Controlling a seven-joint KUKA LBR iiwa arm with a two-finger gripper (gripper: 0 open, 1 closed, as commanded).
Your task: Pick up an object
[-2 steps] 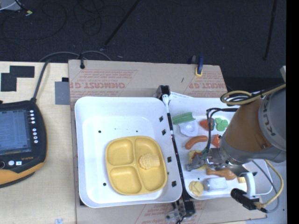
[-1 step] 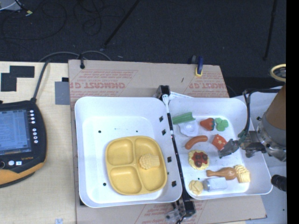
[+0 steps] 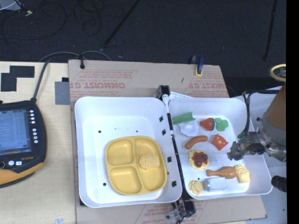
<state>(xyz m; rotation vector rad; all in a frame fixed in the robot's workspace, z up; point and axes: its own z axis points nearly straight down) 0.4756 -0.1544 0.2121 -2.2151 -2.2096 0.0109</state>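
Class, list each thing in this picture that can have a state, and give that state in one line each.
Yellow divided plate: flat in the left bin, a corn piece in one compartment.
Handheld control pad: screen lit.
Pincer: above the right bin's right side, beside the red piece.
Drumstick: lying on its side.

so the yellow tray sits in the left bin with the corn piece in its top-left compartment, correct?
Not quite. The yellow tray is in the left bin, but the corn piece lies in the tray's right-hand compartment, not the top-left one, which holds nothing. The camera view shows it.
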